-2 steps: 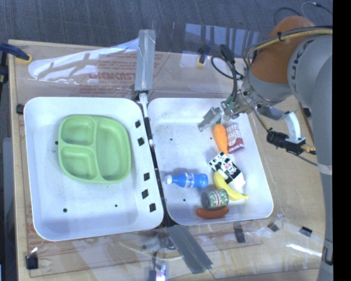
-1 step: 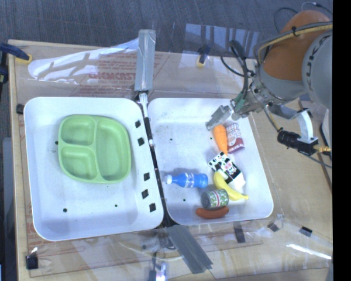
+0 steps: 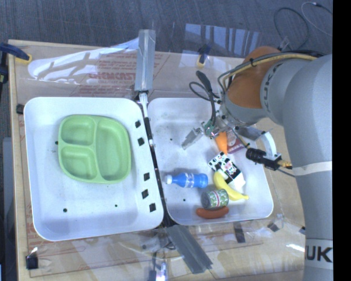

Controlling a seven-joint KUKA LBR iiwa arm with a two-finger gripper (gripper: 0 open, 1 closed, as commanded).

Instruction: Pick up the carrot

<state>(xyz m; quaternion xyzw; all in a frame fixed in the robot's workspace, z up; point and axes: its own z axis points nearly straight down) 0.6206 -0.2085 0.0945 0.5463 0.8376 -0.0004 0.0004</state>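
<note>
1. Gripper (image 3: 194, 137) in right bin (image 3: 169, 157): thin grey metal fingers (image 3: 190, 138) angled toward the bin floor; can't tell if apart or together.
2. Carrot (image 3: 222, 141), orange and tapered, lies just right of the fingers, under the wrist, not between them.
3. Nearby: black-and-white patterned box (image 3: 225, 166), yellow banana (image 3: 228, 189), blue bottle (image 3: 187, 180), can (image 3: 214, 199), reddish sausage (image 3: 212, 212).
4. Left bin (image 3: 41, 204) holds a glossy green divided plate (image 3: 95, 148).
5. Arm base shows "UK" lettering.

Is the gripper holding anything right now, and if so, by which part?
Cannot be told: the gripper sits beside the carrot, but no grasp is visible.
</note>
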